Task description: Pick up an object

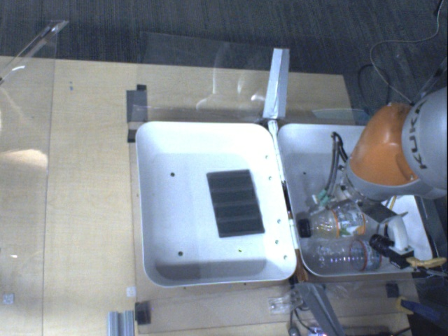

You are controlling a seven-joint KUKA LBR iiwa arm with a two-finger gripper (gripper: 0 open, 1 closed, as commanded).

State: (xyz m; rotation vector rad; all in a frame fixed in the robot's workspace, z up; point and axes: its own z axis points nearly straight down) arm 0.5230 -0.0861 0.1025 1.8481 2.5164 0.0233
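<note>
A: Where is the gripper (334, 200)?
B: Low in the right bin (308, 152), under the grey arm (428, 135).
A: Is it wide or narrow?
B: I cannot tell.
A: And the bottles?
B: There are 2, both clear. The black-capped bottle (332, 224) lies just beside the gripper, on the near side. The other bottle (343, 257) lies nearer still. A black ridged pad (236, 203) sits well left of the gripper, in the left bin (150, 187).

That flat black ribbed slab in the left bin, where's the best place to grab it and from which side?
Probably from straight above, pinching the black ribbed slab across its short width at mid-length, on the two long edges. It lies flat on the left bin floor, clear of every wall, so both long edges look open.
</note>
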